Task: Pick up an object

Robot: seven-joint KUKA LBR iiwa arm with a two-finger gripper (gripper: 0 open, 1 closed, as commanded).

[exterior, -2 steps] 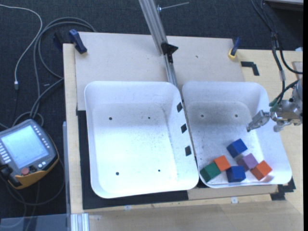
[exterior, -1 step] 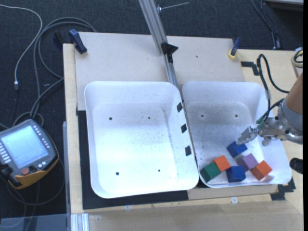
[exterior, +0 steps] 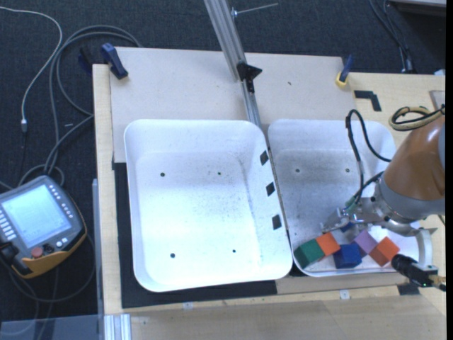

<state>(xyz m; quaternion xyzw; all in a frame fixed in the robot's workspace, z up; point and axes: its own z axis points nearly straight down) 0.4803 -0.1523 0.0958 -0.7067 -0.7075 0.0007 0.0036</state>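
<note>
Pincer (exterior: 345, 222) sits low over the near right corner of the right bin (exterior: 311, 147), thin metallic fingers pointing left; whether they are wide or narrow cannot be told, too small and cluttered, and nothing is visibly held between them. Just below it a cluster of small matte blocks: green block (exterior: 308, 252), orange block (exterior: 327, 244), blue block (exterior: 347, 256), pale purple block (exterior: 365, 241), second orange block (exterior: 385, 251), all packed against the bin's near wall, touching or nearly so. Wrist housing grey, orange band above, partly cut off at the right edge; black cable loops over it. Left bin (exterior: 141, 140) is smooth white plastic, speckled with dark dust, rounded corners. Aluminium pole (exterior: 223, 27) slants between the bins. Teach pendant (exterior: 35, 222) lies far left on dark carpet.
</note>
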